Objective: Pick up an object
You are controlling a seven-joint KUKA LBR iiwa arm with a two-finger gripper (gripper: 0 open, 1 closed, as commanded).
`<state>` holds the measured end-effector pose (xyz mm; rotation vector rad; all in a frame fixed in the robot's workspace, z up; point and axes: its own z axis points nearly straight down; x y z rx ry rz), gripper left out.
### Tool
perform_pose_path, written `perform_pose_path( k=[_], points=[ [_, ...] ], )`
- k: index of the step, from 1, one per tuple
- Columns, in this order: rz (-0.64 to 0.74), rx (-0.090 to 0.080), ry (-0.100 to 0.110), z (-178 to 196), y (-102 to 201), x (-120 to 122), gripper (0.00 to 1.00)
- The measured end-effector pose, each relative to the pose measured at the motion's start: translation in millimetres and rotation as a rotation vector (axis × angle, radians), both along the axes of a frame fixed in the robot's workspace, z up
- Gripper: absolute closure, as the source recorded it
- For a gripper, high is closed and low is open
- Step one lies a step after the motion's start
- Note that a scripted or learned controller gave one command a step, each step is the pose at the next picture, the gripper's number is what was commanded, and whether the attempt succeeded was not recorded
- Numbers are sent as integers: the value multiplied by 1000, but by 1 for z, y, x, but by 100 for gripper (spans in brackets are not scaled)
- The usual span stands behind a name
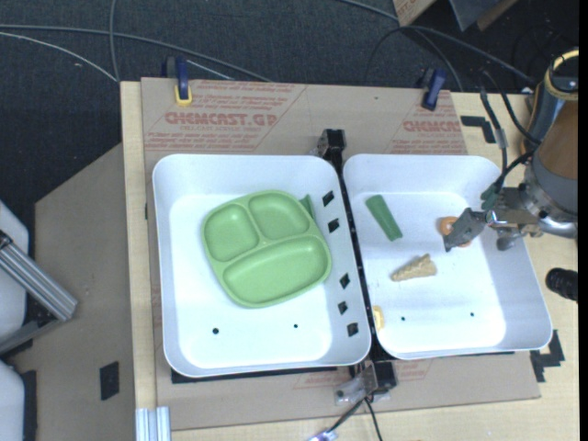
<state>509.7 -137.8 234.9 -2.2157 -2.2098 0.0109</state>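
Jaws (464, 231) low in the right bin (514, 324), right of middle, next to a small orange thing (447, 224). Cannot tell if open or holding it. Best to go slow, close around the orange thing, then lift straight up.

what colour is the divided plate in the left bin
Light green; the divided plate shows plainly in the camera view.

Green plate (266, 248) crowds the left bin (175, 274); right bin (478, 324) floor lies mostly open.
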Motion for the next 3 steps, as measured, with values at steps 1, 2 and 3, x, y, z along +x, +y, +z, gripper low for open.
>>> perform_pose_path(
  k=[1,2,3],
  points=[
    [3,-2,-12,6,0,3,0],
    [3,0,-7,-53,8,7,0],
    [2,-1,-6,-116,6,4,0]
  ],
)
